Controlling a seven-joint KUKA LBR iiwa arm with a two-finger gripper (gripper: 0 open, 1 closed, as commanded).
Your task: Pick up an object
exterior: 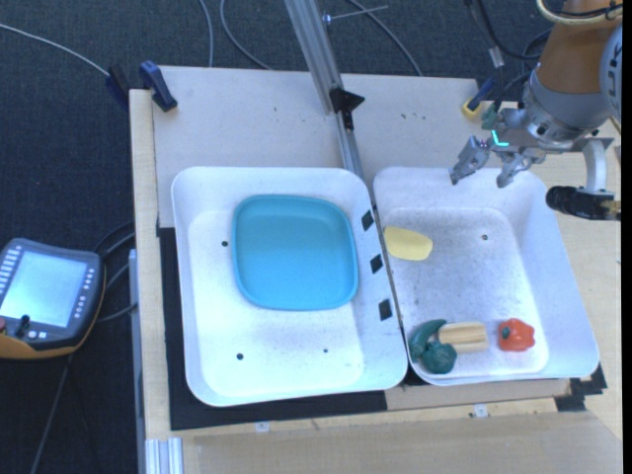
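My gripper hangs over the far rim of the right bin, its two fingers spread apart with nothing between them. In that bin, a yellow lemon-shaped piece lies near the left wall. Along the near wall sit a dark green vegetable, a tan bread-like stick and a red tomato-like piece. All these objects lie well apart from the gripper, toward the front and left.
The left bin holds a turquoise square plate. A metal bar slants down from the back to the gap between the bins. A teach pendant lies off the bench at left. Blue clamps sit at the bench's back corners.
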